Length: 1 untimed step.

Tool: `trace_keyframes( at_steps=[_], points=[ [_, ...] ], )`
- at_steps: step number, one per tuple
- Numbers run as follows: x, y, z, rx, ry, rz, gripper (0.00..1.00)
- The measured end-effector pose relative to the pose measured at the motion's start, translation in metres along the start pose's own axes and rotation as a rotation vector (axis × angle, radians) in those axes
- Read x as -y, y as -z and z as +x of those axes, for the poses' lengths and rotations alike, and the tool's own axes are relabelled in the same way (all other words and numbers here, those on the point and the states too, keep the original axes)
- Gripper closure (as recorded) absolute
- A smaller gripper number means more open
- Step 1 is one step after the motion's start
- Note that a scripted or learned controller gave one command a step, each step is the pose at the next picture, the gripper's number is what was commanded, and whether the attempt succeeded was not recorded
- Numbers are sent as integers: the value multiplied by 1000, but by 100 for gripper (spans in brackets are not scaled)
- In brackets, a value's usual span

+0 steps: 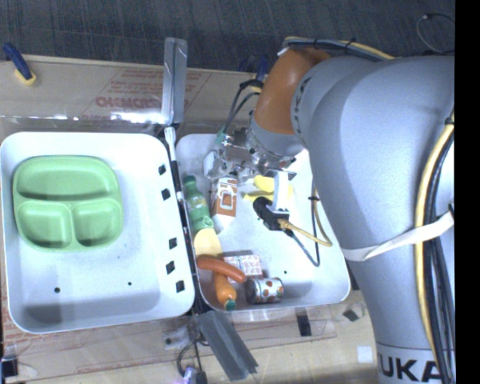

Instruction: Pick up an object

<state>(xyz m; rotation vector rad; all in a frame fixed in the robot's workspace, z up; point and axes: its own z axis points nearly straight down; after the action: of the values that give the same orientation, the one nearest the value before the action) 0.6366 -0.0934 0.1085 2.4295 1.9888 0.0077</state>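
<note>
Two white bins are seen side by side on the bench (72,82). In the left bin (32,294) a green divided tray (66,202) is placed at the upper left. The right bin (320,282) holds a green bottle (197,205), an orange carrot-like piece (222,272), a small can (265,290), a patterned packet (244,262), a brown-and-white carton (226,198) and a yellow piece (263,185). The tool (238,160) is lowered over the upper part of the right bin, just above the carton; how far it is open cannot be told, and nothing is seen held.
</note>
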Motion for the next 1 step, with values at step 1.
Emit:
trace_keyframes(
  at_steps=[1],
  points=[
    [-3,123,79,3,-2,7,100]
  ],
)
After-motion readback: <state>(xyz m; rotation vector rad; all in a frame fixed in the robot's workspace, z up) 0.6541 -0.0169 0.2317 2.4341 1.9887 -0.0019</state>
